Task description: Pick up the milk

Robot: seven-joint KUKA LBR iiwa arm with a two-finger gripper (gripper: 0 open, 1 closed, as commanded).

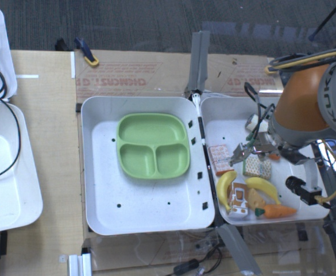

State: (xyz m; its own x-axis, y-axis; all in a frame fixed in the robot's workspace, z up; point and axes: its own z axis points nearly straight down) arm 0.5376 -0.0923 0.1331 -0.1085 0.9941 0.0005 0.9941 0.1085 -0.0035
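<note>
Camera view puts my jaws (243,152) low in the right bin (213,111), reaching toward its left half from under the orange band of the arm (300,105). I read them as spread, two thin tips splayed with nothing between them, though the metal is small and I would not swear to the width of the gap.

Just beside the tips, on the side away from the arm, lies a small red-and-white packet (219,157), flat on the bin floor. Just on the near side of the jaws sits a speckled block (257,167), touching or nearly touching them. Nearer still is the milk (238,199), a small carton lying between two bananas (225,187), with a carrot (277,211) beyond it against the near wall.

My judgement is that the milk is hemmed in: fruit flanks it on both sides, so the tips would have to drop into narrow gaps or come at it along its length. The near wall is close behind it, leaving little room to overshoot. The far part of this bin looks bare, which gives me room to lift and reposition.

Further out, past the divider, the left bin (99,171) holds a green tray (153,145) with open floor around it. Bare bench (47,79) lies beyond that.
</note>
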